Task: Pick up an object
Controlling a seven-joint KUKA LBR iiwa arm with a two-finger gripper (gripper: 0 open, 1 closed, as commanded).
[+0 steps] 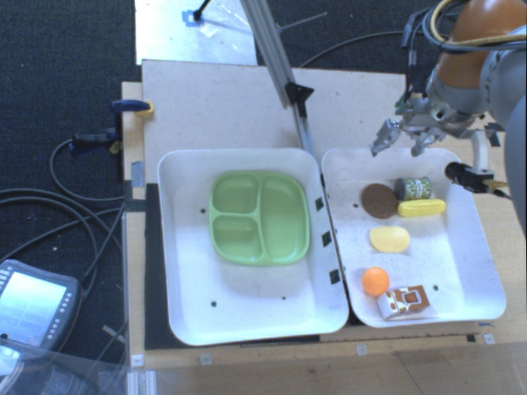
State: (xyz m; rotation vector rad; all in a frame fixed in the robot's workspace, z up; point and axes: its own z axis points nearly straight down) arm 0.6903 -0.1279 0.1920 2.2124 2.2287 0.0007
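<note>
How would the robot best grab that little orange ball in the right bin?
From straight above, closing the hand across the middle of the orange ball. It looks round, so any finger direction likely works, but the brown and white carton lies close at its lower right; fingers placed left and upper right would probably avoid it.

Green tray (260, 218), orange ball (375, 281), yellow banana (422, 208), brown disc (380, 201).

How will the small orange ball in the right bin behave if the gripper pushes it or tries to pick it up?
The orange ball looks round and smooth, so a push would probably make it roll across the right bin. It lies close beside the brown-and-white carton, which may stop it on that side. Its curved surface may slip from the gripper.
</note>
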